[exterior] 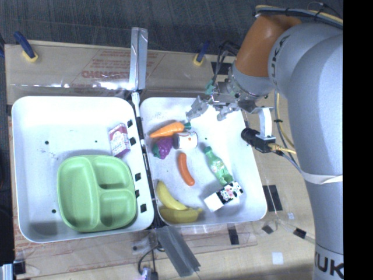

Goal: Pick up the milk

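Observation:
The milk (224, 195) is a small white carton with black cow patches. It lies on its side near the front right corner of the right bin (252, 174). My gripper (208, 110) hovers over the bin's far edge, well behind the milk and just beyond the carrot (167, 129). It is open, with its two fingers spread apart and nothing between them.
The right bin also holds a purple eggplant (162, 149), a small white object (187, 139), a sausage (186, 168), a green bottle (217, 165) and bananas (173, 205). In the left bin (35, 127) lie a green divided plate (97, 192) and a red-and-white carton (119, 139).

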Tool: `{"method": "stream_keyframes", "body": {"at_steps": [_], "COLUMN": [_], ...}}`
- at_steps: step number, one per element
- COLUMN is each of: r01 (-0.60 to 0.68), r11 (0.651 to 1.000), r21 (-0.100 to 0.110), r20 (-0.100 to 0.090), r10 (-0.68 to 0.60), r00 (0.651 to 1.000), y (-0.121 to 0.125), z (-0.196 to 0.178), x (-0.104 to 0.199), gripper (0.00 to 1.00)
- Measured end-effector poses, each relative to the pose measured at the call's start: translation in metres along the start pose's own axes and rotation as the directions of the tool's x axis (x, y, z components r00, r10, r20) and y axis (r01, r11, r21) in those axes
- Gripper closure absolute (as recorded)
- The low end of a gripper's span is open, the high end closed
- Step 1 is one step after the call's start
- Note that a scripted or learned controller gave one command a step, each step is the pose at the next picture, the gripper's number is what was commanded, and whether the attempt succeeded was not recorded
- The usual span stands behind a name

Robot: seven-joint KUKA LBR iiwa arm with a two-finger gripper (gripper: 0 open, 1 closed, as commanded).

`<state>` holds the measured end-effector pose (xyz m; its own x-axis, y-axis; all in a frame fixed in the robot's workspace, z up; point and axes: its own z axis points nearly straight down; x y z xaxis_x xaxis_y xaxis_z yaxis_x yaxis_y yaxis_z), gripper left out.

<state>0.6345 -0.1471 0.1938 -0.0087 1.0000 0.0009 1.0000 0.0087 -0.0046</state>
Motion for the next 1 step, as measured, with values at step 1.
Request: {"method": "stream_keyframes", "body": {"at_steps": [1], "r01": [-0.215], "r11": [0.977], "r21": [0.001], "r20": [0.0], "r10": [0.215], "r00": [0.977], "y": [-0.0826], "z": [0.0667], "x": [-0.0332], "gripper": [0.0]}}
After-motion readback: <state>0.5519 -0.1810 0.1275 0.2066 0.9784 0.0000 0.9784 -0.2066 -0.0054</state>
